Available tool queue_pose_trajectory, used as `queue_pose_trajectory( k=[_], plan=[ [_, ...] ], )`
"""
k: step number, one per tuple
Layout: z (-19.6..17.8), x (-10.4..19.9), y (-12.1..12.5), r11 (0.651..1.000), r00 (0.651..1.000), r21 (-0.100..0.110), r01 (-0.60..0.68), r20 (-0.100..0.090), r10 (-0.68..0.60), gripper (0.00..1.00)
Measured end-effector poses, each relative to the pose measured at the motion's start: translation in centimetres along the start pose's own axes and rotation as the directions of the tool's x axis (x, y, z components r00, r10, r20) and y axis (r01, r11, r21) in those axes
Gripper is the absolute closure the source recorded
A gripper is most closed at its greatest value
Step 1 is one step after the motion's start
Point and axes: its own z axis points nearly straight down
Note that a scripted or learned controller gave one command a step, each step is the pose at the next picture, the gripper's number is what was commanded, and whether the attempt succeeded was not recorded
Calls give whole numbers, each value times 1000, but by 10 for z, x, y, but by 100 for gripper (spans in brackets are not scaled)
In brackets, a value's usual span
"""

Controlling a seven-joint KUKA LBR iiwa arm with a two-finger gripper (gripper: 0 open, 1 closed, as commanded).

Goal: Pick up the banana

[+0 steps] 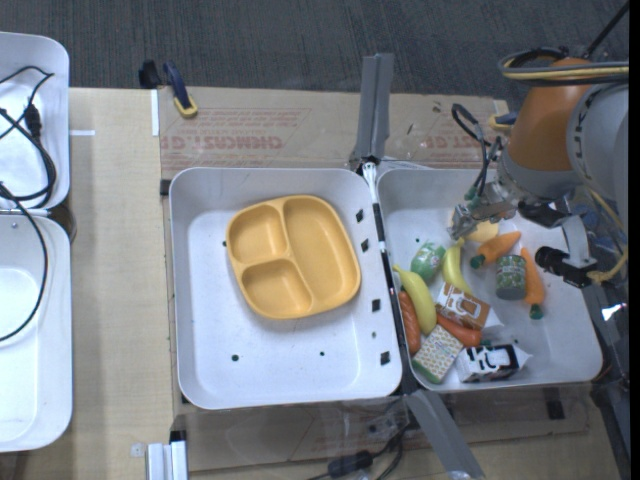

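Gripper lowered over crowded right bin

Gripper (470,218) is set low above the clutter, just beside the banana (452,268), which lies among toy foods in the right bin (570,353). Whether the jaws are released or clenched cannot be told.

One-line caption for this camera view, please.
Gripper low over the right bin of toy food, near a banana; yellow divided plate in the left bin.

Dark grey carpet (300,18) along the top. Pale wood bench (115,268) below it; brown cardboard sheet (260,128) with reversed red lettering at its far edge. White unit (25,268) with black cables (25,148) at left edge. Even light
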Motion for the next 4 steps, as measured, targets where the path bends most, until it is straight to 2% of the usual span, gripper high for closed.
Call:
queue_pose_trajectory(
  k=[1,2,3,4],
  plan=[
    [0,0,0,1000,1000,0,-1,0,1,0],
    [9,40,-46,998,998,1,64,-1,-64,0],
    [1,39,-46,998,998,2,59,-1,-59,100],
    [-91,79,19,992,992,2,-124,1,124,100]
  ],
)
